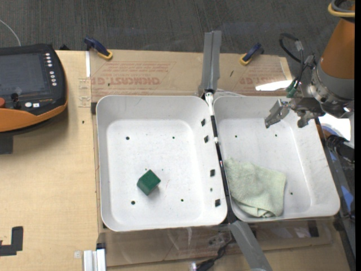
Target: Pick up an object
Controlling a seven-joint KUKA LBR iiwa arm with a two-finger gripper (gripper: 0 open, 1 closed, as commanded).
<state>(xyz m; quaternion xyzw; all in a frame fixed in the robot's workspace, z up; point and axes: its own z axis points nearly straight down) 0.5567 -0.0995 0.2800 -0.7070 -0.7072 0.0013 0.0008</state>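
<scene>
Pincer (289, 115) hanging spread and unladen above far edge of right shallow white bin (316, 168). Crumpled pale green cloth (256, 188) lying in its near corner; small green cube (149, 182) sitting in left shallow white bin (113, 151). Nothing being gripped; whole pick remaining.

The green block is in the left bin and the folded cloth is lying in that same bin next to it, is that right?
Not quite. The green block is in the left bin, but the folded cloth lies in the right bin, at its near left corner, not beside the block. The camera view shows the divider between the two bins separating them.
</scene>
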